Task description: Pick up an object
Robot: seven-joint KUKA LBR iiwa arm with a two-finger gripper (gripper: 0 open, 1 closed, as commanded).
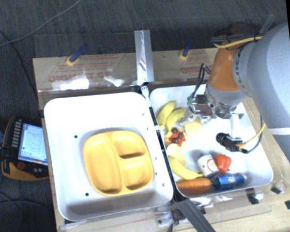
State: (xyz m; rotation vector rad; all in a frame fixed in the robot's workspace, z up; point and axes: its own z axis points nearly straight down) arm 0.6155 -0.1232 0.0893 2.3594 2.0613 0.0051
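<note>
The gripper point(198, 108) hangs over the far edge of the right bin point(260, 170), just beside a pair of bananas point(168, 115); I cannot tell its state. Another banana point(179, 168) lies along that bin's left wall. A carrot point(194, 186) and a blue bottle point(229, 181) lie along its near edge. The left bin point(62, 117) holds a yellow divided tray point(118, 160).

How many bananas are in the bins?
2 at least: one banana at the far end of the right bin, another banana nearer, beside the carrot. More may hide under the arm.
</note>
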